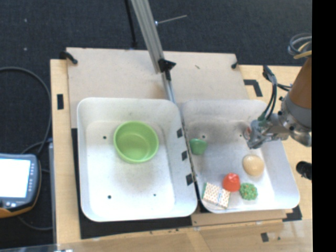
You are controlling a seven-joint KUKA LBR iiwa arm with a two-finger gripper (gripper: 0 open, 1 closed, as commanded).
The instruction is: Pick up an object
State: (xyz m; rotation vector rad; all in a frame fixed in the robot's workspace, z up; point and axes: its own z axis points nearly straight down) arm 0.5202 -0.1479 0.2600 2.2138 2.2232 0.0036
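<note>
Camera view: patterned box (216, 195), print unreadable.

no legible text, labels, brands or numbers anywhere. the small patterned box (216, 195) in the right bin carries a checked print too fine to read. the lit screen (14, 179) at left edge is blank white.

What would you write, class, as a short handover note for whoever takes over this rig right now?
Pincer: over the right bin, just above the beige egg-shaped object, nothing seen between its fingers.
Right bin: small green cup near the divider; red object, green bumpy object and patterned box at the front.
Left bin: green bowl.
Done: nothing lifted.
Left: grasp and raise one object.
</note>
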